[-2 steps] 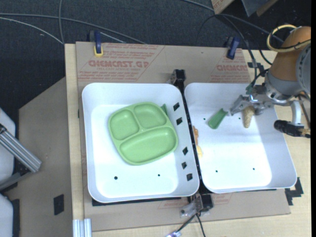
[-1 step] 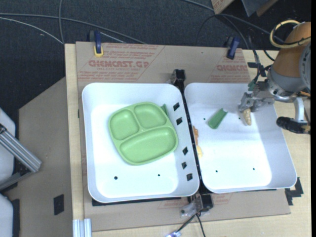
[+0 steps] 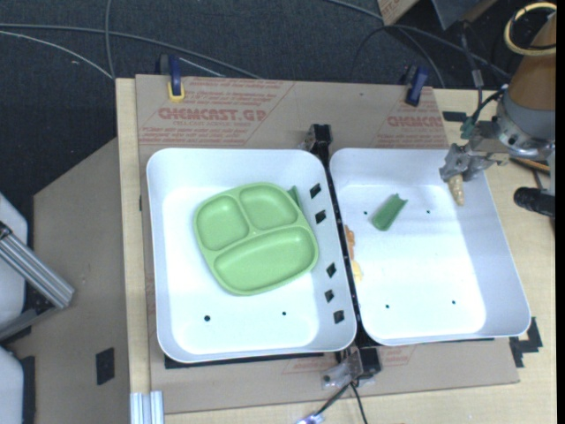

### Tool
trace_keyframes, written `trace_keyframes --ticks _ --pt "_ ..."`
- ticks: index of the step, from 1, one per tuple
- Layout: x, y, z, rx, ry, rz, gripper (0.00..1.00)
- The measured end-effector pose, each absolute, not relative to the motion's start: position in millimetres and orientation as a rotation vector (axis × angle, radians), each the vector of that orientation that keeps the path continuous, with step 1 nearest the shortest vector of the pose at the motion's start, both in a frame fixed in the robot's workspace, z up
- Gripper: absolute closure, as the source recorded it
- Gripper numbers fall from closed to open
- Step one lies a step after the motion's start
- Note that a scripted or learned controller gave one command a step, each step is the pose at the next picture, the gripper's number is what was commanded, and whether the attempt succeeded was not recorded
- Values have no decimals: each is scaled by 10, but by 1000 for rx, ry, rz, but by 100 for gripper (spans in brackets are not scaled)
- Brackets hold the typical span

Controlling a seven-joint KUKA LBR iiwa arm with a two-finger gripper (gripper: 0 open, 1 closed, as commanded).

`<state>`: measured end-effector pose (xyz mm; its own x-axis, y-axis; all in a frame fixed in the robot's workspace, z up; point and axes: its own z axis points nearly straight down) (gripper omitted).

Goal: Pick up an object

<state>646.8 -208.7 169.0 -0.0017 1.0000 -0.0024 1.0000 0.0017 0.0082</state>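
**Fingers over the right bin's far corner, nothing in them**

The fingers (image 3: 457, 186) hang above the far right corner of the right bin (image 3: 477, 316); whether they are spread or closed I cannot tell, but I see nothing between them. A small green object (image 3: 387, 212) lies on that bin's floor, well apart from them toward the divider. In the left bin (image 3: 177, 325) sits a green divided plate (image 3: 256, 238). Both bins rest on the counter (image 3: 132, 237).

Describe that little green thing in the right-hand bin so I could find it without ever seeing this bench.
Start at the right white bin, the one nearer the hand. In its upper half lies a small green piece, slanted and alone on the floor. It is darker and far smaller than the pale green divided plate in the left bin.
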Motion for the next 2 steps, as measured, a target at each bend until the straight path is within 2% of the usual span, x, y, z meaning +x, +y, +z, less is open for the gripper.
trace_keyframes --ticks 1,2 --pt "6459 -2172 2189 2216 2217 5 100" --pt "6470 -2173 2446 2216 2219 4 100"
